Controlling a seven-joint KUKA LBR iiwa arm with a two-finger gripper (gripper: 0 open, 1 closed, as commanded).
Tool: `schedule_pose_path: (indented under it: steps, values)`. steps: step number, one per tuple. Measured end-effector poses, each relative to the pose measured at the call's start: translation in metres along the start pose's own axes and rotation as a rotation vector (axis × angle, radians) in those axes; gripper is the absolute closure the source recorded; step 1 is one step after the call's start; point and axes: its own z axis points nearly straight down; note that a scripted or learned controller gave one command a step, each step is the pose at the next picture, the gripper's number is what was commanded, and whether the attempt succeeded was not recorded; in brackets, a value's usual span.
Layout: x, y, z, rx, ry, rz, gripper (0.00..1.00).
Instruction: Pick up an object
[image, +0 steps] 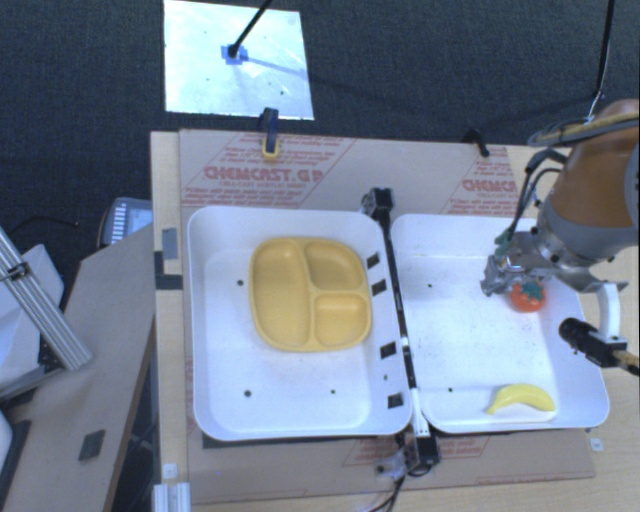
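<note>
In the right bin (470, 390) lie two objects. A small orange-red fruit with a green top (527, 295) sits near the bin's far right side. A yellow banana (521, 400) rests near the front right corner. My gripper (500, 277) hangs low over the right bin, just left of the orange-red fruit and close against it. I cannot make out whether the fruit is inside the gripper or only beside it. The arm comes in from the right and covers the bin's far right corner.
The left bin (220, 400) holds a yellow divided plate (308, 293) in its middle. A black divider strip (392, 310) runs between the two bins. Both bins rest on a cardboard sheet (300, 170).
</note>
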Motion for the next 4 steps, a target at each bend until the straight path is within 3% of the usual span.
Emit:
schedule_pose_path:
  steps: [1, 4]
  values:
    - [0.055, 0.002, -0.001, 0.001, 0.001, -0.001, 1.0]
    - [0.2, 0.045, 0.009, 0.0, 0.001, -0.001, 1.0]
